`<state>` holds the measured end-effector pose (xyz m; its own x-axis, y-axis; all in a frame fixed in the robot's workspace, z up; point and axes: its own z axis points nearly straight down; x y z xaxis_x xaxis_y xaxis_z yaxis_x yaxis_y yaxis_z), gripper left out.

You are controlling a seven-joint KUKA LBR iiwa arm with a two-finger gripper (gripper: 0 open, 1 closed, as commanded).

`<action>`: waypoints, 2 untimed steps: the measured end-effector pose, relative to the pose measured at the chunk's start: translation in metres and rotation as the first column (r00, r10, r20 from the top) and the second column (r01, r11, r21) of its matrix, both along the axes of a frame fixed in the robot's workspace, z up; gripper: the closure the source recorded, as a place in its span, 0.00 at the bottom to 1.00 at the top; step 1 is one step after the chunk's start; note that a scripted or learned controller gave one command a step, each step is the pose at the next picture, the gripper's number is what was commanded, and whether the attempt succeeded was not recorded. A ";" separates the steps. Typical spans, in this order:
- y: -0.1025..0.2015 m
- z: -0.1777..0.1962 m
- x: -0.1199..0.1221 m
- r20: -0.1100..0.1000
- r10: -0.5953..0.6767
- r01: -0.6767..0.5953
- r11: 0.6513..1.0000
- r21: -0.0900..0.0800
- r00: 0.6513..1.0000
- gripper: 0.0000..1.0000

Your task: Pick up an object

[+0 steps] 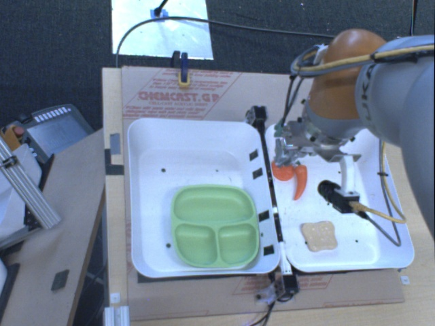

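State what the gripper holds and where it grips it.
Cannot be told: the gripper is at the top of the orange carrot, but no grip shows.

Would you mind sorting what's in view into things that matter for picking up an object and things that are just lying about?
Part of the job:
- gripper, low over the right bin
- orange carrot-shaped toy, right beneath it
- toast slice, another candidate in that bin

Lying about:
- green divided plate in the left bin
- yellow clamp on the cardboard behind
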<state>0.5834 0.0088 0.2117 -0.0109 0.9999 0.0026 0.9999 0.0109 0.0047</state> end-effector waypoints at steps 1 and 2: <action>0.043 0.009 0.012 -0.001 -0.002 0.002 1.000 0.000 1.000 1.00; 0.098 0.022 0.034 0.000 -0.001 0.001 1.000 0.001 1.000 1.00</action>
<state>0.6176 0.1069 0.2334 -0.0099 0.9999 0.0032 0.9999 0.0099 0.0047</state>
